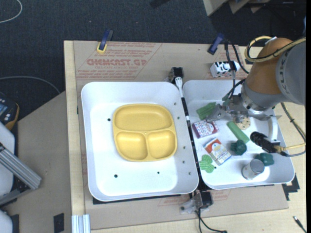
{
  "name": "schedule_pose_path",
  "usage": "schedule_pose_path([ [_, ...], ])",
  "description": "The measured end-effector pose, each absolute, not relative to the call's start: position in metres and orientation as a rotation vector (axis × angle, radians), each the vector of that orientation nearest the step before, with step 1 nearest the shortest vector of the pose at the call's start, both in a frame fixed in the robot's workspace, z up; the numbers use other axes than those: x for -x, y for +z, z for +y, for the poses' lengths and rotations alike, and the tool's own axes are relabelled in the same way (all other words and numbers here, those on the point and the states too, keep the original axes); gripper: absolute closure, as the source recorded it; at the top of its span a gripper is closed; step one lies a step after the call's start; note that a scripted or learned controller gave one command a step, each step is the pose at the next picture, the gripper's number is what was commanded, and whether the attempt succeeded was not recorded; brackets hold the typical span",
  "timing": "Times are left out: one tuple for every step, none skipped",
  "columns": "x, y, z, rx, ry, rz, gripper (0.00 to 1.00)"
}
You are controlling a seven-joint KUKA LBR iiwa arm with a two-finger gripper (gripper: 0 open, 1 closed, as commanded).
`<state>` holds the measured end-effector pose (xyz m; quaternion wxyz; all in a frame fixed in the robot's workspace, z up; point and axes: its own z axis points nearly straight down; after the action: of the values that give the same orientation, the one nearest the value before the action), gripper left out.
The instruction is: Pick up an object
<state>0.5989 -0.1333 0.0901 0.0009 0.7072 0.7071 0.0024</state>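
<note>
Several small items crowd right white bin (pixel 286 176): green flat piece (pixel 206 110), purple-printed packet (pixel 204 128), red-and-white carton (pixel 217 151), green block (pixel 238 132), grey metal cup (pixel 252 169); gripper (pixel 232 109) low among them, near green piece and packet; finger state cannot tell; risk: crowding, may nudge neighbours or miss; yellow divided plastic tray (pixel 144 131) alone in left white bin (pixel 97 144)

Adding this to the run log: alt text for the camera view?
A grey arm with an orange band reaches into the right white bin, its gripper low among small green and packaged items. The left white bin holds a yellow three-compartment plastic tray.
</note>
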Motion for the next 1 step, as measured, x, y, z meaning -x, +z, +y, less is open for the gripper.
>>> schedule_pose_path([
  [-0.6016, 0.1026, -0.1321, -2.215, 0.02, 2.215, 1.0],
])
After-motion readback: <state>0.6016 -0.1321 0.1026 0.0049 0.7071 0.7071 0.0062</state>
